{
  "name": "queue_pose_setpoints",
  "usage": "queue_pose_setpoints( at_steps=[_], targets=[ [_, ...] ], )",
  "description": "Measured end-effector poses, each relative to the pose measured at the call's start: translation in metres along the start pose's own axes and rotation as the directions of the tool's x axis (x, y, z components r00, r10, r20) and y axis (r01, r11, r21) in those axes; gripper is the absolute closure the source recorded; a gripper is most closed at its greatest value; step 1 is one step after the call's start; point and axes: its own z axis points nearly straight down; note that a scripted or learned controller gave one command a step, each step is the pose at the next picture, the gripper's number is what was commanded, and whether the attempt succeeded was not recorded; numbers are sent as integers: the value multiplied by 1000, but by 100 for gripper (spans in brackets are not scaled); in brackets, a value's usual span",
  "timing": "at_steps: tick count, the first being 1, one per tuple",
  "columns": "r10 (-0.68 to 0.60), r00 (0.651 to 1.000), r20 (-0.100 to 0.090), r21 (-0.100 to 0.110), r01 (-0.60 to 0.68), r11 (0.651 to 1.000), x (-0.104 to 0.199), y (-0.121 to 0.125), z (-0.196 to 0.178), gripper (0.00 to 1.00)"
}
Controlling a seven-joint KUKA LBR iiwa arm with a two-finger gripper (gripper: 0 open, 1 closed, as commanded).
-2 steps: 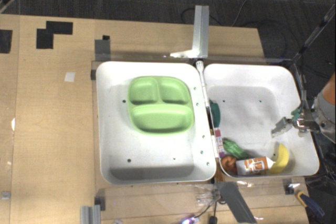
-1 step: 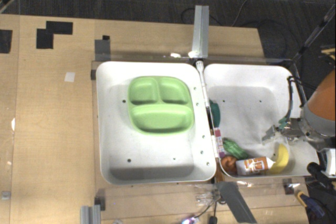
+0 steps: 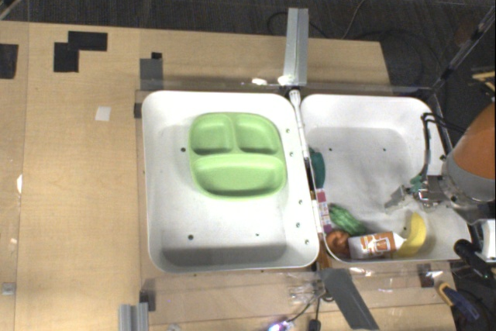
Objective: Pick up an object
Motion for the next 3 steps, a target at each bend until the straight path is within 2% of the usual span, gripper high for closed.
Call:
queue_pose_setpoints(
  at_steps=[1, 3],
  targets=[
    [-129, 992, -3, 7, 129, 992, 0, -2, -10, 0],
    [-20, 1000, -3, 0, 20, 1000, -2, 0, 1, 0]
  ],
)
